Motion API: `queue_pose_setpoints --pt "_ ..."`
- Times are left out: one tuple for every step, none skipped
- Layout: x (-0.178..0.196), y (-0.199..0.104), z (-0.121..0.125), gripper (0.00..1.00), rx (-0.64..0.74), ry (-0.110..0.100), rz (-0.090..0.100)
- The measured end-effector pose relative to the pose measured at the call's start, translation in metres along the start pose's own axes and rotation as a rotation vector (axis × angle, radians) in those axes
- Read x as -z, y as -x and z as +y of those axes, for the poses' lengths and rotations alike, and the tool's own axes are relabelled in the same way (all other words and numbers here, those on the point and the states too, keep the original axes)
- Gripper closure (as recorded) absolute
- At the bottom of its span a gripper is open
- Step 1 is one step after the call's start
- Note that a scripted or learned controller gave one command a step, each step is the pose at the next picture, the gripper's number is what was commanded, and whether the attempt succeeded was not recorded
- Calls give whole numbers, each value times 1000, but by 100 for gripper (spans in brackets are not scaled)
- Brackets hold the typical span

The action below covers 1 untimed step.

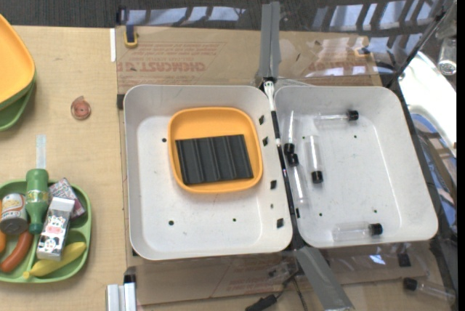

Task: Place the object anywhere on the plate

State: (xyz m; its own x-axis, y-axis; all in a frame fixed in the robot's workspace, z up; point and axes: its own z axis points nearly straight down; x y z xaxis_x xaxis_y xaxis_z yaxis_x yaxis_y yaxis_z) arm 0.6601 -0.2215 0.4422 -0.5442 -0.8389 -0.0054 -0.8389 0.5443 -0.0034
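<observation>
a dark ribbed block (pixel 215 160) is seen lying flat on the orange plate (pixel 177 129). the plate sits in the left bin (pixel 145 229).

Two white bins sit side by side: the left bin (pixel 145 215) carries an orange-yellow plate (pixel 213 120) bearing a dark grey ribbed slab (pixel 215 159), and the right bin (pixel 392 179) carries clear tubes with black caps (pixel 315 160). The worktop (pixel 80 70) is pale tan wood. A green sectioned tray (pixel 76 255) holds multicoloured toy food.
</observation>
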Motion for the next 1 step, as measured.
queue_pose_setpoints --pt "-1 0 0 100 354 2 -1"
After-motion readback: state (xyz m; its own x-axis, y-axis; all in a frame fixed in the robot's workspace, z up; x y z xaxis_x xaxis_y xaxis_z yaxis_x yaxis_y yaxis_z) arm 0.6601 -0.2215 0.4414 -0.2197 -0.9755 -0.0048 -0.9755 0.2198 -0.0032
